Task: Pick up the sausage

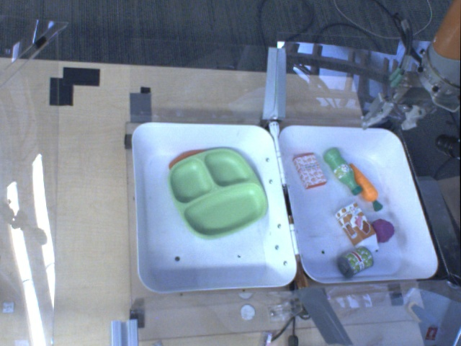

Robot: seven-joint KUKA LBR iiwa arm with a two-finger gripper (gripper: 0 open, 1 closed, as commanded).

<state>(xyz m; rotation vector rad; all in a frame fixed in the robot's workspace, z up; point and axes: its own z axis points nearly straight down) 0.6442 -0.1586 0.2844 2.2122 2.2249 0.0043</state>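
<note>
A reddish-brown sliver, seemingly the sausage (184, 155), peeks out from under the upper left edge of the green divided plate (216, 191) in the left bin (155, 251). Most of it is hidden by the plate. My gripper (390, 117) hangs above the far rim of the right bin (410, 164), well to the right of the sausage. Its fingers stand apart with nothing between them.
The right bin holds a red-and-white packet (309, 170), a green bottle (341, 169), an orange carrot (365, 184), a small printed box (354, 222), a purple piece (383, 230) and a green can (357, 261). Cables lie beyond the bins.
</note>
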